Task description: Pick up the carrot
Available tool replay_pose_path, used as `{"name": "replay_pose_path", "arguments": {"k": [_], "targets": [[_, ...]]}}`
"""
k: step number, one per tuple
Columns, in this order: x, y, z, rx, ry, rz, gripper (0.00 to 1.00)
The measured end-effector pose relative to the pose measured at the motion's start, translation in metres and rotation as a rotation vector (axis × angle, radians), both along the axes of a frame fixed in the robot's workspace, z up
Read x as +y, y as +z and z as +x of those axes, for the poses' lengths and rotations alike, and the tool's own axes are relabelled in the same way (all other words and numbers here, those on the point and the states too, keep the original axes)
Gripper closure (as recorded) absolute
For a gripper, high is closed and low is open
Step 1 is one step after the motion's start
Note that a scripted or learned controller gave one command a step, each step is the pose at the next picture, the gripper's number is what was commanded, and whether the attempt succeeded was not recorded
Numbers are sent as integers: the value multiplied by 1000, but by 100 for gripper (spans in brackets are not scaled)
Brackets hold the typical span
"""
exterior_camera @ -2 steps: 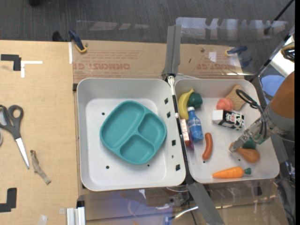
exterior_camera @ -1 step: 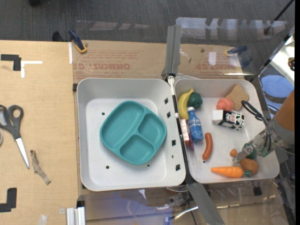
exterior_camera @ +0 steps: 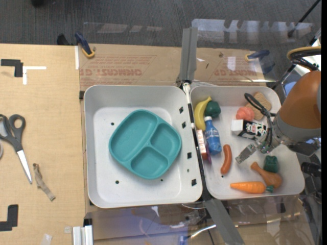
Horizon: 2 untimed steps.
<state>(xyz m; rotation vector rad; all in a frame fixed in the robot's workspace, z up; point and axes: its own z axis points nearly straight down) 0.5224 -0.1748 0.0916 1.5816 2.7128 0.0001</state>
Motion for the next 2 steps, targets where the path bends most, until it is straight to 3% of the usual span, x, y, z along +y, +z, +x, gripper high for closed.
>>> {"name": "replay_pose_path", "arguments": {"k": [1, 2], "targets": [[-43, 0, -44, 2, -95, 1, 0], [-15, 1, 47, -1, -160, 0, 0]]}}
